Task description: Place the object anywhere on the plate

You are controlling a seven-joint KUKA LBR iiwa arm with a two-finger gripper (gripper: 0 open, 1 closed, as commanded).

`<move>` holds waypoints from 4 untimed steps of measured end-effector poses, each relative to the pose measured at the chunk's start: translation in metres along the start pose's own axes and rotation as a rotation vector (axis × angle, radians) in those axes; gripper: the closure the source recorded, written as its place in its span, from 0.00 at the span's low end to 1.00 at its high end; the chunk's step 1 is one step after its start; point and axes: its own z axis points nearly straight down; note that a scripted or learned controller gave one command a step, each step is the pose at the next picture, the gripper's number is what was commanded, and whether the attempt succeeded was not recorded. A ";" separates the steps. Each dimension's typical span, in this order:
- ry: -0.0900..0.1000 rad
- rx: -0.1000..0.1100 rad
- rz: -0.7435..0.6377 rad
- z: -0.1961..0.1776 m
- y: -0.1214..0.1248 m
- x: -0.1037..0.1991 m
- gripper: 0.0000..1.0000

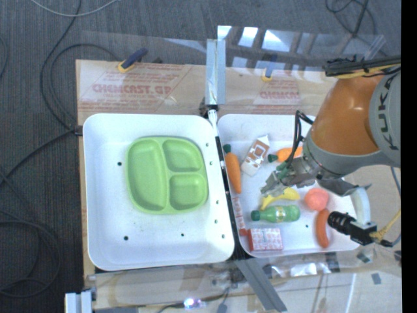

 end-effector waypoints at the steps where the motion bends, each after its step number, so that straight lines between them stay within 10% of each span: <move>1: 0.003 0.004 0.178 0.044 -0.001 0.006 1.00; 3: 0.001 0.001 -0.168 0.044 0.009 0.022 1.00; 4: 0.002 0.000 -0.130 0.036 0.004 0.034 1.00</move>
